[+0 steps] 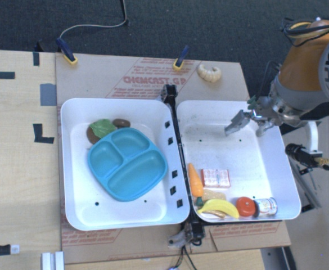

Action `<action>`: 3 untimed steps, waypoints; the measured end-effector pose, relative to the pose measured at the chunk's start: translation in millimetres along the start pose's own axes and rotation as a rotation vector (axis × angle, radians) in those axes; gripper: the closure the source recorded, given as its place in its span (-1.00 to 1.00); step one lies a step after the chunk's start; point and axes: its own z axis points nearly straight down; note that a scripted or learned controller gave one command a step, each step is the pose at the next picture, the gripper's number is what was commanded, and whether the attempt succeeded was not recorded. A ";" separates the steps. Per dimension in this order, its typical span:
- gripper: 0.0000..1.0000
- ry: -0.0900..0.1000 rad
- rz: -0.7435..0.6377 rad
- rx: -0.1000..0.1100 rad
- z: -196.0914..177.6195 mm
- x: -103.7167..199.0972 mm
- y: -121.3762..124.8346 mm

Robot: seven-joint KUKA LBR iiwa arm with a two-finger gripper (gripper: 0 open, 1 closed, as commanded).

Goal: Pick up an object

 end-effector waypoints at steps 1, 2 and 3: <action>-1.00 0.001 -0.002 0.001 46.8 75.4 70.2; -1.00 0.000 0.000 0.000 46.4 101.7 -1.6; -1.00 0.000 0.000 -0.001 45.6 118.6 -37.5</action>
